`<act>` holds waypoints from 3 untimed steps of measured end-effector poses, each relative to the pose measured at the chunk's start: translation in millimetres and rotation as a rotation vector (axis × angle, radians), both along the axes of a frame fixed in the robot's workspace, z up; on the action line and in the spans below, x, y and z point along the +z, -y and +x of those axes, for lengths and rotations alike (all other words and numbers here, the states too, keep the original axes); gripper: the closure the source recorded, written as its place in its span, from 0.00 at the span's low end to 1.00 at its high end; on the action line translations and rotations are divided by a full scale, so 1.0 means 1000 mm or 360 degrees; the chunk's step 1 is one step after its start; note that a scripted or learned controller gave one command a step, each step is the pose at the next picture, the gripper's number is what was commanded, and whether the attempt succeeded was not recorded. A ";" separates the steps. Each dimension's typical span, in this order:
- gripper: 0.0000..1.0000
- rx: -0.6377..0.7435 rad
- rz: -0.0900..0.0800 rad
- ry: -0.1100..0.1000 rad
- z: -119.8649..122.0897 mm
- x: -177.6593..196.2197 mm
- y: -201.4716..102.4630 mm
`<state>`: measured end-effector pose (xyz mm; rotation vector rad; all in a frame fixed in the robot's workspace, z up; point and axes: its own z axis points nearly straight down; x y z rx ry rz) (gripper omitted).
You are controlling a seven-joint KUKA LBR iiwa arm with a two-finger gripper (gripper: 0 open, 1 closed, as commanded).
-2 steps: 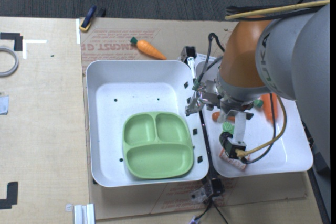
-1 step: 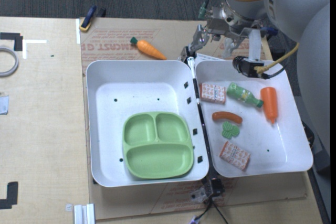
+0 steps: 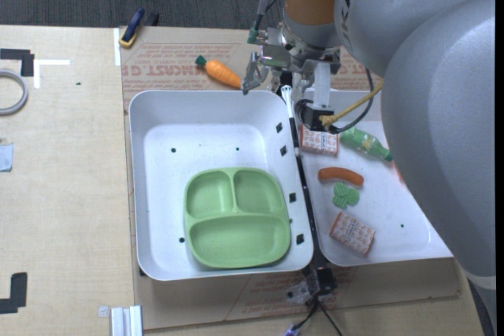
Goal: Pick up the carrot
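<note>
The carrot, orange with a green top, lies on the brown cardboard just behind the left bin's far rim. My gripper hangs to the carrot's right, above the far corner where the two bins meet. Its fingers stand open with nothing between them. The left fingertip is a short way from the carrot's orange tip and not touching it.
A green divided plate lies in the left bin. The right bin holds a red-and-white packet, a green bottle, a sausage, a green leafy toy and a wafer pack. A blue pen lies at the cardboard's far-left corner.
</note>
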<state>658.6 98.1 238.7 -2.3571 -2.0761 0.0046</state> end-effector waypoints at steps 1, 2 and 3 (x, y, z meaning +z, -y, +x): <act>0.00 -0.0454 0.0000 -0.0001 0.000 -0.128 -0.025; 0.00 -0.0620 -0.0001 -0.0002 -0.068 -0.100 -0.079; 1.00 -0.0618 -0.0003 -0.0006 -0.068 -0.091 -0.078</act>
